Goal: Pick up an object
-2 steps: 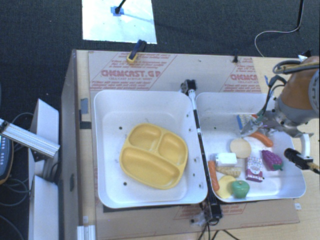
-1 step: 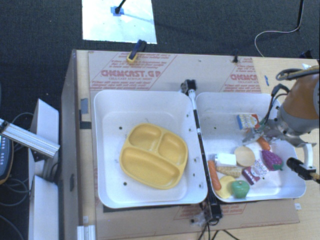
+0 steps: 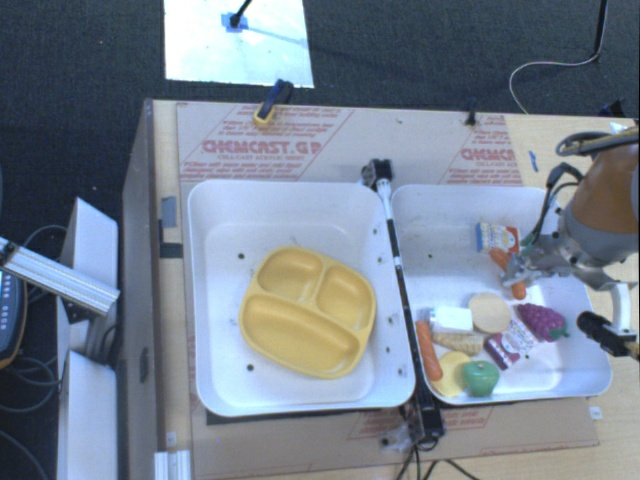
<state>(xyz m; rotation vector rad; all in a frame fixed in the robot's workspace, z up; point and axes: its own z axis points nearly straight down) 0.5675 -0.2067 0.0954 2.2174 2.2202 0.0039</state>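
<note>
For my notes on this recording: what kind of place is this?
Probably a robot lab's test bench, not a kitchen: two white bins sit on a protective board, toy food fills one, and cables trail over dark carpet.

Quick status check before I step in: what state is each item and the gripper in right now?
Yellow tray: upright, left bin, nothing on it.
Carrot: lying flat, right bin.
Green apple: resting, right bin.
Purple grapes: resting, right bin.
Gripper: low in the right bin, fingers unclear.

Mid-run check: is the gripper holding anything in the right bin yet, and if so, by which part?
Cannot be told. The gripper sits low in the right white bin, right at a small orange carrot-like piece, but the view does not settle whether it has hold of it.
</note>
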